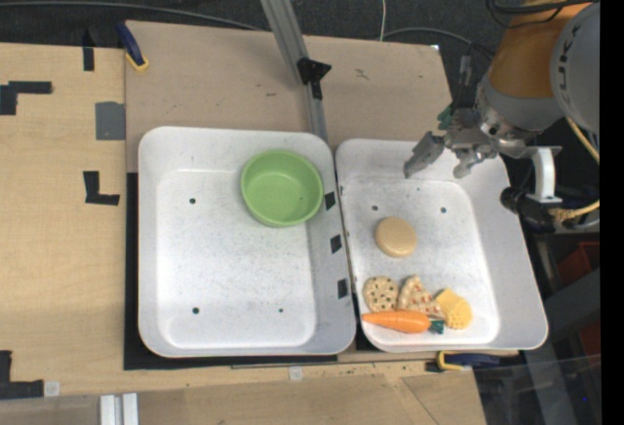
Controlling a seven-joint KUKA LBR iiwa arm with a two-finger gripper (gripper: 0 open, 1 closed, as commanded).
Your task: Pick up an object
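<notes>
Claw (447, 161) with fingers spread apart, nothing between them

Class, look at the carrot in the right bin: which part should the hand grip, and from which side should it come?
Grip the carrot at its orange middle, coming straight down from above. It lies flat, lengthwise along the right bin's near wall, so the fingers should probably close across its narrow width. Its green-tipped end touches the corn and a lattice-patterned slice sits close behind, leaving little room there. The hand hovers near the bin's far edge.
</notes>
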